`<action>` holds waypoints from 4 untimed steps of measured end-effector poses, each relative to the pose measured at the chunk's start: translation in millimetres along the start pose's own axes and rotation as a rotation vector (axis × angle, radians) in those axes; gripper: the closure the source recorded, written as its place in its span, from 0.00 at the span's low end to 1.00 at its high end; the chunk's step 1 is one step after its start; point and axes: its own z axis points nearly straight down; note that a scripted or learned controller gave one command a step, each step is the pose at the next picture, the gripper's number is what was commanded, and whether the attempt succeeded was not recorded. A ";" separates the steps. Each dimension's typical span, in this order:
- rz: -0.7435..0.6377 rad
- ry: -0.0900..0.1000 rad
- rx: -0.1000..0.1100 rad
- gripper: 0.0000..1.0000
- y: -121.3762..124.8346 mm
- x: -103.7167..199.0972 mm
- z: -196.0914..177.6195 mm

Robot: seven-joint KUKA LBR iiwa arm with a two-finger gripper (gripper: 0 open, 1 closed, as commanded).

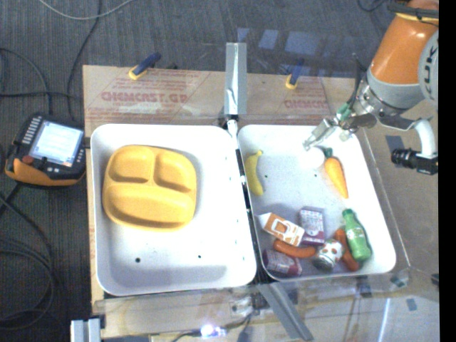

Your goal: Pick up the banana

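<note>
Here the tool (322, 135) hangs over the upper part of the right bin (377, 191), and its 2 pale fingers (313, 140) stand apart with nothing between them. Just beside the tool, toward the near rim of the right bin, lies a carrot (336, 176), its green top pointing up at the fingers. The banana (254, 173) lies well apart from the tool, along the right bin's left wall, lengthwise and close to the divide between the 2 bins. In the near part of the right bin sits a cluster of small things: an orange and white carton (283, 228), a purple packet (312, 224), a sausage (293, 249), a dark red packet (283, 263), a small tin (327, 256) and a green bottle (355, 235), the bottle nearest the bin's right wall. To the left of the right bin, the left bin (171, 269) bears a yellow divided tray (151, 185) turned upside down. Left of that bin, off the desk (157, 95), rests a handheld control pendant (48, 150) with a lit screen.
</note>
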 end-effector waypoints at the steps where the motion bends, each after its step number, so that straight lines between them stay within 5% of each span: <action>1: -0.002 0.001 -0.001 1.00 1.0 1.0 -8.7; 2: -0.002 0.001 0.000 0.00 0.9 1.0 -8.6; 3: -0.446 0.004 -0.001 0.00 32.9 89.4 43.5; 4: -0.447 0.004 -0.002 0.00 33.0 89.5 43.4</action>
